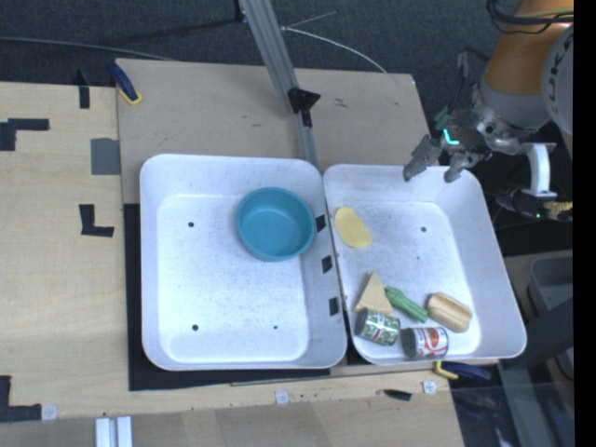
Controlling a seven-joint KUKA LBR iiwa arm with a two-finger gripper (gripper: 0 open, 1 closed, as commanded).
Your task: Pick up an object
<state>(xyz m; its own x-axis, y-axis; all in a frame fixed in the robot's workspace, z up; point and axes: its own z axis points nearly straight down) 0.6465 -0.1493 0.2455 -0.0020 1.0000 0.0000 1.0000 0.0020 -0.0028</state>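
My gripper (432, 168) hangs over the far edge of the right bin (466, 240), its two dark fingers spread open with nothing between them. Well below it in that bin lie a yellow oval piece (353, 227), a yellow wedge (372, 293), a green pepper-like item (406, 303), a bread roll (449, 311), a green can (378, 327) and a red can (426, 343). A blue bowl (274, 223) stands in the left bin (177, 277).
A slanted metal pole (277, 59) crosses the bench behind the bins and ends near the seam between them. Black clips sit along that seam. The grey arm with its orange band (526, 59) comes in at the upper right.
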